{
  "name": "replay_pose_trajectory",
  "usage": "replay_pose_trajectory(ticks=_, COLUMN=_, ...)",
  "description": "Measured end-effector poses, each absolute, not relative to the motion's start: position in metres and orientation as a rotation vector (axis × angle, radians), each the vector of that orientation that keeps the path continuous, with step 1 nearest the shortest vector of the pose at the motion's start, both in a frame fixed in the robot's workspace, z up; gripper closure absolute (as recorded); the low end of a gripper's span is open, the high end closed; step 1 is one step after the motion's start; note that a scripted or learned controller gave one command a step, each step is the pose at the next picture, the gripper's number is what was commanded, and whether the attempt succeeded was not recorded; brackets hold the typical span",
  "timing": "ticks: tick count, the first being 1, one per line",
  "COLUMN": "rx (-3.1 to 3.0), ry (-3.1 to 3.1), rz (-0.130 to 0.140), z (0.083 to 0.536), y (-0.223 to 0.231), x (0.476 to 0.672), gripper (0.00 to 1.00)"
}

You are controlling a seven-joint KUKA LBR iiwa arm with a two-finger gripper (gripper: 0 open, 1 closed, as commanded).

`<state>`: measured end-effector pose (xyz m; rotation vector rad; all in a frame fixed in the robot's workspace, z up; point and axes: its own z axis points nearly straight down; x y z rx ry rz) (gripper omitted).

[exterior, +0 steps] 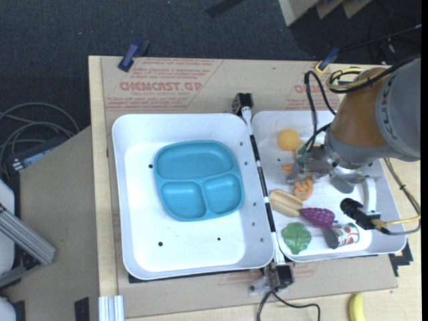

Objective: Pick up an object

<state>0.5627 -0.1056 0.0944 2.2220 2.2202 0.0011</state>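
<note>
Camera view takes in the table, a pale board bearing two shallow white bins side by side. Largest on it is the left bin, which holds a blue three-part tray lying flat near its middle. Next is the arm, grey with its orange band, reaching in from the right and hanging low over the right bin.

Below the arm the gripper sits down among the toys at the bin's left-middle. Whether it is released or clenched I cannot tell; its tip is lost in the clutter and the arm's own bulk.

The candidates to pick all lie in the right bin. A tan bread-like roll lies against the bin's left wall, a purple grape bunch just beside it, and a green leafy piece near the front corner. A small can lies on its side to the right of the green piece. An orange ball rests toward the back, and a small orange piece sits just under the gripper.

My judgement: the reach-and-descend step is in hand, with the small orange piece the likely target. The next move calls for a firm closure, then a straight lift clear of the neighbours.
</note>
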Motion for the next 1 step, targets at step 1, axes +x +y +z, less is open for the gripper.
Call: replay_pose_trajectory(ticks=1, rx=2.218, ry=2.223, rz=0.005, z=0.1858, y=-0.0359, x=0.5876, gripper=1.0)
